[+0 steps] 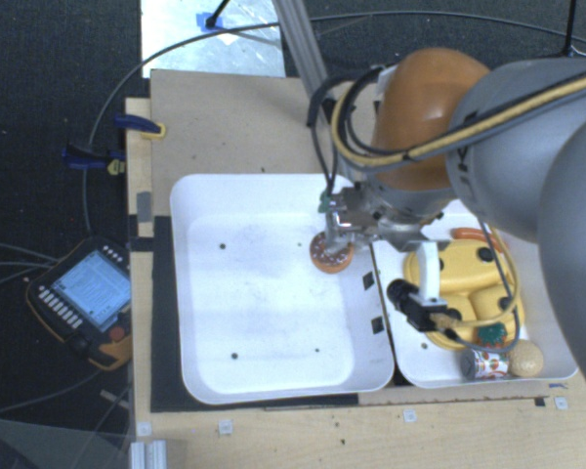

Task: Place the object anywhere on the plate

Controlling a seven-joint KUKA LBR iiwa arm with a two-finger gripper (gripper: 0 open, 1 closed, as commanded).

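Over the right side of the left shallow white bin (264,291), the two-finger gripper (334,231) is seen just above a small round brown doughnut-like object with sprinkles (331,253). Whether its grip is spread or pressed together cannot be told. The object is lying flat near the bin's right wall; being round, no long axis or pointing direction can be made out. A yellow plate (469,283) is seen in the right white bin (557,364), with a small can (484,363) just beside it.

no readable text (can label blurred)
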